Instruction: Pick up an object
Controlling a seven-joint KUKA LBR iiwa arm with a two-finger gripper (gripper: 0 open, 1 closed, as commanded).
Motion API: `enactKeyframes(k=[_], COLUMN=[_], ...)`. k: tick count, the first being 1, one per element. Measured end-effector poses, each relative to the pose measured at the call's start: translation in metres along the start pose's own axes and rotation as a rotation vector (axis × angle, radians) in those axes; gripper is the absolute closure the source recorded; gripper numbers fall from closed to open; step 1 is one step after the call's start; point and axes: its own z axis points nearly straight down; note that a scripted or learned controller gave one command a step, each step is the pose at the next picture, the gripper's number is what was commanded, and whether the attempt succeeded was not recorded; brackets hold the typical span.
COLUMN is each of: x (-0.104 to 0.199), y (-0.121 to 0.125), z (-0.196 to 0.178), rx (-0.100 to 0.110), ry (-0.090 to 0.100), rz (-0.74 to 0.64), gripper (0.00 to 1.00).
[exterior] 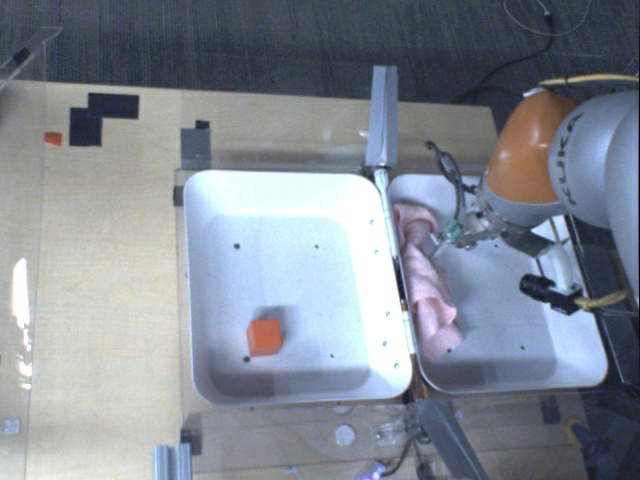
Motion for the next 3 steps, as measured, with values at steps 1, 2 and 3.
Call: enactKeyframes(k=[1,2,3], x=[-0.017,0.007,-0.033], y=[-0.016,-0.006,-0.009], z=[-0.114,-0.008,-0.042], rx=[0.003,0.006,0.006], ry=[0.000,0.003,0.002], rz=[0.155,0.044,0.151], gripper=[0.00,0.00,0.00])
